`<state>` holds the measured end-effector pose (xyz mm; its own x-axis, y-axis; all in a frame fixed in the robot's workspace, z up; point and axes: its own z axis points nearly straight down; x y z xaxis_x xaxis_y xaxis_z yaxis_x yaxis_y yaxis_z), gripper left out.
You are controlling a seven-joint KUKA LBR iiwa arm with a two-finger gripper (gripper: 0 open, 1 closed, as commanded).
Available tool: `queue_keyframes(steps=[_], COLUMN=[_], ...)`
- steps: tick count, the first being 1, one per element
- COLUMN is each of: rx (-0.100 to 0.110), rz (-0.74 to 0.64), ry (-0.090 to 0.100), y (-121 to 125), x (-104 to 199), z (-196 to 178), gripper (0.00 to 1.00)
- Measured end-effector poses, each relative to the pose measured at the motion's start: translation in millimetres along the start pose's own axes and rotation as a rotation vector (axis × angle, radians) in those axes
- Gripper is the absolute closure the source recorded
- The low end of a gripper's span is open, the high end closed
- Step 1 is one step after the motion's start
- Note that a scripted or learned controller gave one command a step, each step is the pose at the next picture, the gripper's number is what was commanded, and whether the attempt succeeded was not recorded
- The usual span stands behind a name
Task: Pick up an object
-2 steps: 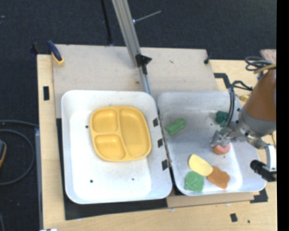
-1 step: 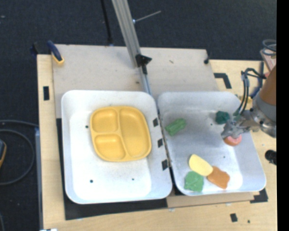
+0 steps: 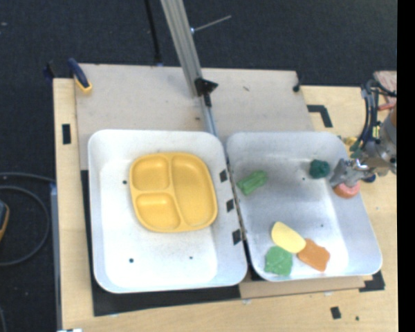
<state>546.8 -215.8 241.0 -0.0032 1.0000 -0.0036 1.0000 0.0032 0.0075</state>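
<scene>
1. The arm is reaching in from the right edge of the camera view, and its gripper [image 3: 349, 175] is hanging over the right rim of the right bin [image 3: 297, 147].
2. Whether the jaws are standing apart or together cannot be told at this size, and nothing is visibly sitting between them.
3. A small orange-red object [image 3: 346, 189] is lying just below the gripper at the bin's right rim; whether the two are touching cannot be told.
4. A dark green object [image 3: 319, 168] is resting in the upper right part of the right bin, just left of the gripper.
5. A light green block [image 3: 252, 182] is lying tilted near the right bin's left wall.
6. Three things are sitting close together near the front of the right bin: a yellow piece [image 3: 288, 237], a green leafy piece [image 3: 279, 261] just below it, and an orange piece [image 3: 314, 256] to their right, apparently touching one another.
7. A yellow divided plate [image 3: 173, 190] with three compartments is lying flat in the middle of the left bin [image 3: 111, 254].
8. A metal post [image 3: 182, 37] is rising at a slant from behind the two bins.
</scene>
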Motion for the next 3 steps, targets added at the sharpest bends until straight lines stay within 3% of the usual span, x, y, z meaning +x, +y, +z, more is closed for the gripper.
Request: queue_keyframes(steps=[1, 3], rx=[0.009, 0.007], rz=[0.003, -0.004], ry=[0.002, 0.005], y=[0, 9], x=[-1, 116], z=[35, 24], gripper=[1.00, 1.00])
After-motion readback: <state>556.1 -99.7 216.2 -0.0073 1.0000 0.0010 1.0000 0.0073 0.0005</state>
